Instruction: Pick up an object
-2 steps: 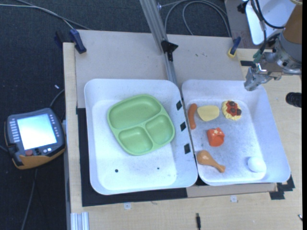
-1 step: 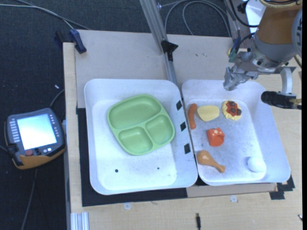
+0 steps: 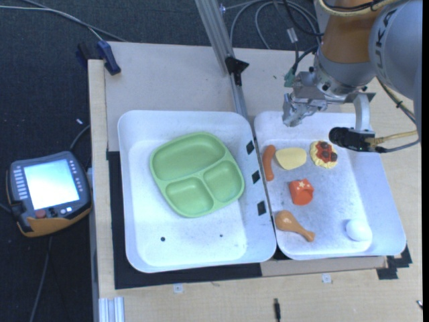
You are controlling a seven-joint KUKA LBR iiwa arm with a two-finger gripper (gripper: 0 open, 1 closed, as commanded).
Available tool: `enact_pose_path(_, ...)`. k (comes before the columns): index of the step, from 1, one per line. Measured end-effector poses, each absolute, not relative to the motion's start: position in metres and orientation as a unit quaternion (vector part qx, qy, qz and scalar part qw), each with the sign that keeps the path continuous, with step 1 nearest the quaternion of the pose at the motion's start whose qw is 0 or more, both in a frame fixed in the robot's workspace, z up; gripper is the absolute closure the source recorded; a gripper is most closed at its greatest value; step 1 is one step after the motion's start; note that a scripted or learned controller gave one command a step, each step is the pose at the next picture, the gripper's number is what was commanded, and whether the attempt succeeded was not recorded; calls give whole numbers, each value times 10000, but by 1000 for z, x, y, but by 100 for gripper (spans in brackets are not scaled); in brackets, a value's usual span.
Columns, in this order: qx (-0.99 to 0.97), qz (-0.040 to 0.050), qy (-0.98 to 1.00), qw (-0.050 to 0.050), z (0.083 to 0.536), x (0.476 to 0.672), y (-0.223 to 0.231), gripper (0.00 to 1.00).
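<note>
The toy food sits in the right bin point(image 3: 382, 180): hot dog point(image 3: 268, 162) at 9 o'clock, pepper point(image 3: 301, 191) dead centre, egg point(image 3: 357, 230) at 5. All probably light hard plastic, so a bit slippery; I'd pinch the pepper across its middle. The gripper point(image 3: 293, 118) hangs over the bin's 11 o'clock corner, empty, fingers looking nearly together.

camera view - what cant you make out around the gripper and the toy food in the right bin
- Gripper, camera view: fingertips small and blurred, open or shut cannot be told.
- Right bin: far rim partly hidden by the arm.
- Round toy with red topping: too small to identify.
- White object: pale against the bin, shape unclear.
</note>
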State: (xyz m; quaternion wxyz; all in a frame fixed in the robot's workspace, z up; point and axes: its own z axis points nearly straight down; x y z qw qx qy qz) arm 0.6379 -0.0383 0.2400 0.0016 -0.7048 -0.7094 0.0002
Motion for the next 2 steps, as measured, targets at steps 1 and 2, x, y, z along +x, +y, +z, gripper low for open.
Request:
enact_pose_path(1, -7053, 8, -7089, 17, 226, 638, 11, 100)
enact_pose_path(2, -7049, -9, -7093, 7, 228, 636, 64, 100)
